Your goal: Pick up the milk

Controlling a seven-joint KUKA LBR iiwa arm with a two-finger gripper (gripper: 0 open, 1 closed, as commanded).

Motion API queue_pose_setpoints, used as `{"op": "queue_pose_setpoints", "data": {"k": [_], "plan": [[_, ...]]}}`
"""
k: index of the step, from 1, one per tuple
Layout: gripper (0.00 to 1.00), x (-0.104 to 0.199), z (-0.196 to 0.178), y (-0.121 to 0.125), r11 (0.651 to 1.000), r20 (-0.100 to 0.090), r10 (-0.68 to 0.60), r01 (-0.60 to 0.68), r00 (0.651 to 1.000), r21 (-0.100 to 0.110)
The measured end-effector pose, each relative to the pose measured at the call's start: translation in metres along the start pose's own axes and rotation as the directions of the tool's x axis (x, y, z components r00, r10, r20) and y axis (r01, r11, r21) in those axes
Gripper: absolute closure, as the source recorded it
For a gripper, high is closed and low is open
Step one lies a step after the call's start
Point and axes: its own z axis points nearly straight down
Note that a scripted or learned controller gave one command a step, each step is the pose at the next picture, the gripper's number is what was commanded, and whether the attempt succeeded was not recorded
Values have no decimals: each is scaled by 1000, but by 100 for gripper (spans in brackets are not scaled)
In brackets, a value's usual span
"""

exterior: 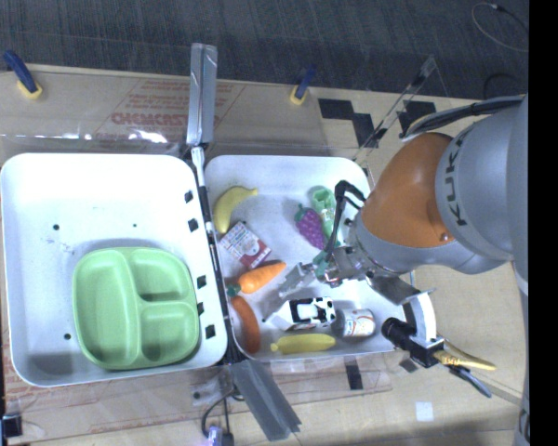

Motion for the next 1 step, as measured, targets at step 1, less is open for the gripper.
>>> {"op": "queue_pose_setpoints", "data": {"k": [1], "plan": [[0, -10, 78, -2, 963, -1, -270, 270, 963, 0]]}}
